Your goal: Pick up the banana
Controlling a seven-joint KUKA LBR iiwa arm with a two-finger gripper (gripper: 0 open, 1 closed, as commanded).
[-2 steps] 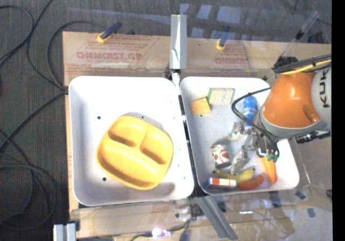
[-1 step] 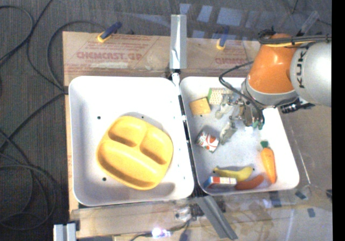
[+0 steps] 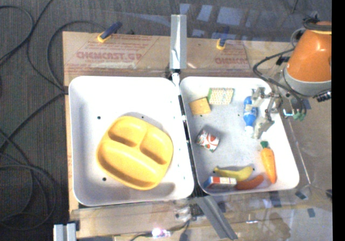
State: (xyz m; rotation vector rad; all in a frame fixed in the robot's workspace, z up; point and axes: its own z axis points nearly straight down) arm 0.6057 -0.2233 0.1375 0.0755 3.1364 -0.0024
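Camera view: right bin [image 3: 294, 151].
Banana [image 3: 235, 172]: near the front wall, long axis roughly left-right.
Gripper [image 3: 263, 118]: apparently holding nothing; opening unclear; banana lies frontward and left of it.

Yellow banana [image 3: 234, 172] lies flat near right bin's front edge.

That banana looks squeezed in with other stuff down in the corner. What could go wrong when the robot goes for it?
The banana lies against a red-and-white box and a red sausage-like item, so the fingers might catch a neighbour instead. It sits near the right bin's front wall, leaving little room to come down. The gripper is above a blue bottle and near the carrot, which it could bump on the way.
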